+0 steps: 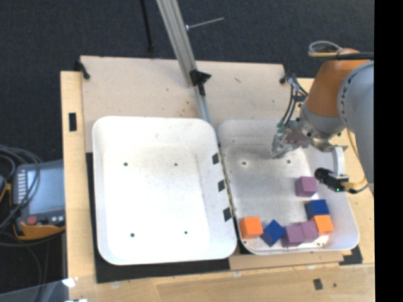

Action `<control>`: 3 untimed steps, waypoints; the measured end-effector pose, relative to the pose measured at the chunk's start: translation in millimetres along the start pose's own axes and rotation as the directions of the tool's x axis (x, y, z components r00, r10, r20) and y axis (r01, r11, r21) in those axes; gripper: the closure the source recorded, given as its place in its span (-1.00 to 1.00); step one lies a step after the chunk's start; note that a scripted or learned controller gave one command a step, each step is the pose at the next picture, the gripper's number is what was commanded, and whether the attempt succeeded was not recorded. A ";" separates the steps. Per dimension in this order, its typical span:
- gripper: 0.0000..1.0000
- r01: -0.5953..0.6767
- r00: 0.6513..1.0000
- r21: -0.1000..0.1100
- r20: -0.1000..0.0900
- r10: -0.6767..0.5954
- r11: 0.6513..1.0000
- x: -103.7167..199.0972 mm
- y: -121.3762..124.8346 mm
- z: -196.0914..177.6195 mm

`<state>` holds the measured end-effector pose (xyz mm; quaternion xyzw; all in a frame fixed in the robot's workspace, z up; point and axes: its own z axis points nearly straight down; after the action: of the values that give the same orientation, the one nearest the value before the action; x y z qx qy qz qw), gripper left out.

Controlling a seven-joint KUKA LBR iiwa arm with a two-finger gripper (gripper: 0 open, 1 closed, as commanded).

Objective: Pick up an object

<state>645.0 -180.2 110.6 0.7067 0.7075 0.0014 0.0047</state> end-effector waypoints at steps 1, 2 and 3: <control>1.00 0.007 1.000 0.002 -0.003 -0.007 1.000 5.6 1.5 -47.1; 1.00 0.004 1.000 -0.001 -0.002 -0.004 1.000 5.1 8.8 -111.7; 1.00 0.005 1.000 0.000 -0.002 -0.005 1.000 3.1 10.6 -164.1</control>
<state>654.2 -176.3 274.8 0.7049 0.7093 0.0020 0.0039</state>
